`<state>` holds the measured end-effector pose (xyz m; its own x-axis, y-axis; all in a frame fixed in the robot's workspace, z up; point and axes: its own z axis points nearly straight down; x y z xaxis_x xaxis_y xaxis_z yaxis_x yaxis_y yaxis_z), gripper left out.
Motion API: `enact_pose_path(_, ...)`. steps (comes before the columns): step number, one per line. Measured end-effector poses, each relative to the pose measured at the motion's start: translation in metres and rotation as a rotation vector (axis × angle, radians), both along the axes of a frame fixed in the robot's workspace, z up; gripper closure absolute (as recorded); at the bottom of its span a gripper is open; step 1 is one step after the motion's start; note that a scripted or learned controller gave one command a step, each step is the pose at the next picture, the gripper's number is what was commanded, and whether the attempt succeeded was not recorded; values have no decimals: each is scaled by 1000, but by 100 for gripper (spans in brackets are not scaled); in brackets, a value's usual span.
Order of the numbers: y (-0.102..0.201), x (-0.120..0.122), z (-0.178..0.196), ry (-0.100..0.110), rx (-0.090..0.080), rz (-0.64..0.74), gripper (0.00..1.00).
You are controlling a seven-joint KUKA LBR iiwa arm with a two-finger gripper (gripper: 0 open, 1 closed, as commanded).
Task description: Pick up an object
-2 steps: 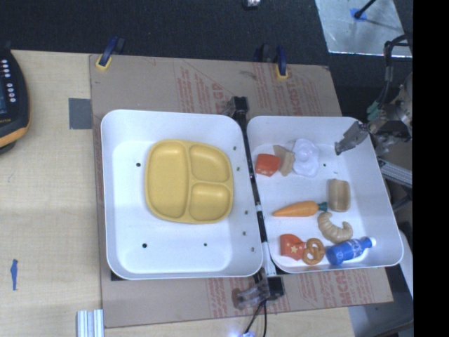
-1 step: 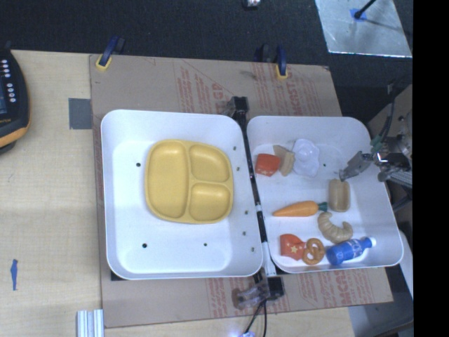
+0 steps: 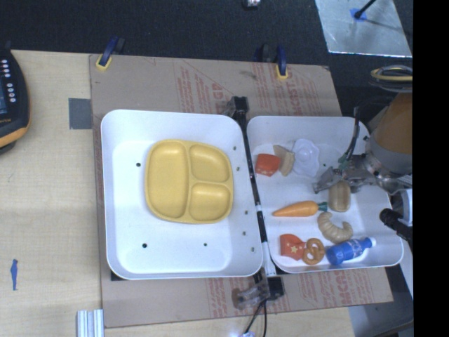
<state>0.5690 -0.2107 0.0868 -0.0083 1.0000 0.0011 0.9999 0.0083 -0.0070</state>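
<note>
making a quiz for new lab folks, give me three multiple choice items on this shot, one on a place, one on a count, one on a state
1. Where does the yellow tray lie?
A. in the left bin
B. in the right bin
C. on the bare bench

2. How many compartments does the yellow tray have?
A. two
B. three
C. five

3. How does the blue bottle stand?
A. upright
B. on its side
C. balanced on the carrot

Answers:
1. A: the yellow tray sits in the middle of the left bin.
2. B: its ridges mark off one long section and two smaller ones.
3. B: the blue bottle lies flat near the front wall of the right bin, apart from the carrot; the gripper is above, beside a tan piece.
</note>
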Motion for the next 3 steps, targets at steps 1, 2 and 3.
enact_pose_path(1,-2,0,16,-3,-2,-2,100)
enact_pose_path(2,105,14,89,-11,1,7,100)
enact_pose_path(3,169,52,117,-8,-1,0,100)
